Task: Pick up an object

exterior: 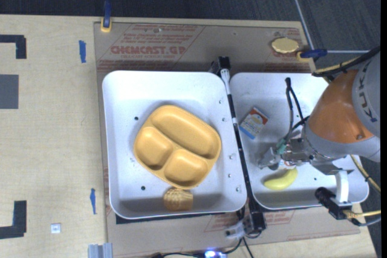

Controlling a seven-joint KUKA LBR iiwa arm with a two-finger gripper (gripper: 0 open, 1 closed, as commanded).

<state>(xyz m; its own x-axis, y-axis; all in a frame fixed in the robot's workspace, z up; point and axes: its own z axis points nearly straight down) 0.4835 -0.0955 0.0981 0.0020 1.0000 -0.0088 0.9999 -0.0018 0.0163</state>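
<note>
A yellow banana (280,179) lies near the front of the right bin (302,84). My gripper (272,158) hangs low in that bin, just above and left of the banana, under the grey arm with its orange band. Its fingers are too small and cluttered to read. Farther back in the same bin lies a small white carton (253,122) with blue and red print. In the left bin (121,130) a yellow three-compartment plate (176,145) sits upside down, and a tan round object (178,198) rests by the front wall.
A tan disc (285,45) lies on the bench behind the right bin. Black cables (292,107) run down the arm into the right bin. A black rail (233,124) divides the two bins.
</note>
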